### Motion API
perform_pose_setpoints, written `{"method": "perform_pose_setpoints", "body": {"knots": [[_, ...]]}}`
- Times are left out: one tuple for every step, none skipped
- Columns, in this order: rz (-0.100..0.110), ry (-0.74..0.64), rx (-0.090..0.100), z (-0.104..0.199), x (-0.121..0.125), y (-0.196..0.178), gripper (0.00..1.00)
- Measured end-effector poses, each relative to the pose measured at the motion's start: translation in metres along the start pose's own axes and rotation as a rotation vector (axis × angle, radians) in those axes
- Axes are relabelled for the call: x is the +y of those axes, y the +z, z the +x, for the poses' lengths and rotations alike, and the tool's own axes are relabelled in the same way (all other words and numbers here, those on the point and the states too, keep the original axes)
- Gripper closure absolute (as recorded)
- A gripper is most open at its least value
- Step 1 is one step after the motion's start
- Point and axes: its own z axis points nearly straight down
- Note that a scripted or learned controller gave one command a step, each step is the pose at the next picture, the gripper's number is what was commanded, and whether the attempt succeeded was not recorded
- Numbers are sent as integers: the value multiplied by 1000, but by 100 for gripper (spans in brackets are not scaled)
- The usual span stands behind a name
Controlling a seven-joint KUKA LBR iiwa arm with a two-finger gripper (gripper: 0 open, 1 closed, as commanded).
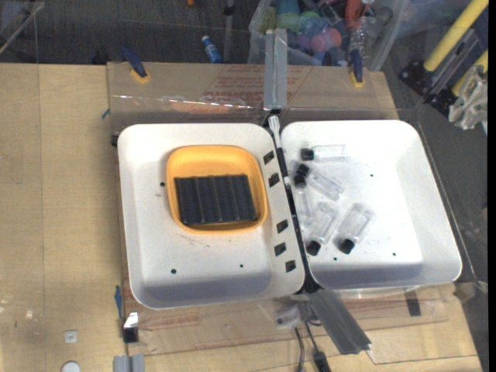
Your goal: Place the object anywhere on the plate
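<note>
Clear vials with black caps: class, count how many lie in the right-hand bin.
4, perhaps more. One vial lies at the top, one below it, one lower left, one lower right. Clear plastic overlaps, so another may be hidden.

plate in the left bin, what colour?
Orange-yellow plate, with a dark ribbed block lying on it; seen in the camera view.

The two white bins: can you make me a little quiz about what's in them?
1. True or false: the orange plate sits in the left bin.
2. Which bin holds the clear bottles? A left, B right.
3. Fill in: the dark ridged block lies on the ____.

Key: 1 true; 2 B, the right bin; 3 plate.
</note>
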Motion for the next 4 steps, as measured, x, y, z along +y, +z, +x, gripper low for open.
{"method": "perform_pose_setpoints", "body": {"knots": [[-1, -268, -1, -36, -6, 46, 100], [4, -520, -7, -36, -7, 8, 100], [4, -817, -6, -36, -7, -13, 100], [0, -1007, -2, 10, 0, -56, 100]]}}
